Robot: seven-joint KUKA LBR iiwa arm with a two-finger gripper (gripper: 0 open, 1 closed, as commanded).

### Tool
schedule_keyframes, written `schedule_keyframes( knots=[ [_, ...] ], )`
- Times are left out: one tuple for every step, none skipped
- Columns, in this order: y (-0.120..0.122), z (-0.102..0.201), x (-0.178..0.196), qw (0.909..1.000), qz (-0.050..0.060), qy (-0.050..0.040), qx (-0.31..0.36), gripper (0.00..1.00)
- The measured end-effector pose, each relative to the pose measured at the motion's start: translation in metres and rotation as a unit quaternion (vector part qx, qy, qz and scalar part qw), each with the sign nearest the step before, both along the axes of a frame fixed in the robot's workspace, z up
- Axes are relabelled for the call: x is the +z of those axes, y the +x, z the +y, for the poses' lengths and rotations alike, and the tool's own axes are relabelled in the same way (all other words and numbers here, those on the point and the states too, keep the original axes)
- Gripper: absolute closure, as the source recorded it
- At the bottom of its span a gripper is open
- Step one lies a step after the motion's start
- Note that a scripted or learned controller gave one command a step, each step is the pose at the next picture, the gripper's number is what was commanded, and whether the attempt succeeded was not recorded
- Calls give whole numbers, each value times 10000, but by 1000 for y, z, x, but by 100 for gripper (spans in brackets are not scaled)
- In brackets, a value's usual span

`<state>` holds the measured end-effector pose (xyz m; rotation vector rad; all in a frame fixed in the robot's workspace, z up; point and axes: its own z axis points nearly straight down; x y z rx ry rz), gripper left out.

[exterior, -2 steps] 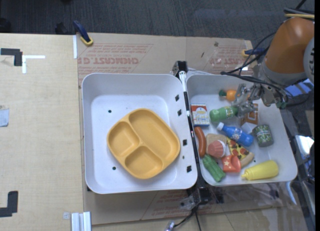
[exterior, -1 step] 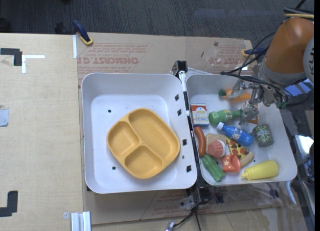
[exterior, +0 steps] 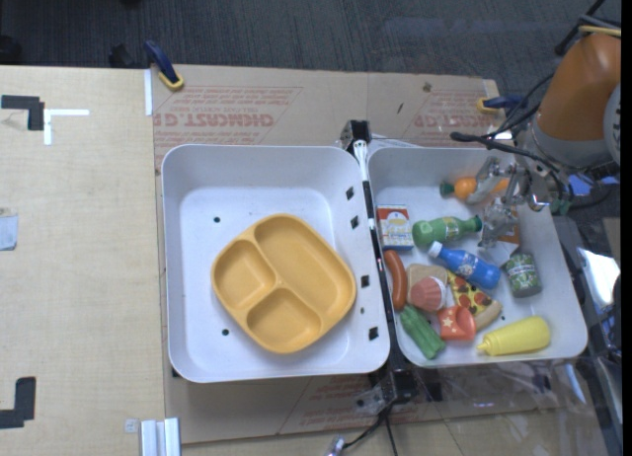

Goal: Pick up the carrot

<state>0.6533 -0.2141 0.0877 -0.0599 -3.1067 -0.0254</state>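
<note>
In right bin point(exterior: 568, 276): carrot point(exterior: 461, 188) beside gripper point(exterior: 497, 215), green bottle point(exterior: 444, 229) near

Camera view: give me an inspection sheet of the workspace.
Surface: two white bins side by side on cardboard.
Job's things: carrot at right bin's far end, partly hidden by the gripper.
Clutter: yellow divided plate in left bin; green bottle, blue bottle, yellow bottle, pizza slice, small carton.
Grippers: gripper low beside the carrot.
Cables: dark cables by the arm.
Surroundings: dark carpet, chair wheels.
</note>
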Motion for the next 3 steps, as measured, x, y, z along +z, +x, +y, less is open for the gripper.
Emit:
schedule_keyframes(
  knots=[
    [7,-1,15,9999,-164,-51,-6,100],
    [-1,-3,9,10000,10,-32,-10,0],
    [0,-7,93,9931,-227,-76,1149,0]
  ],
)
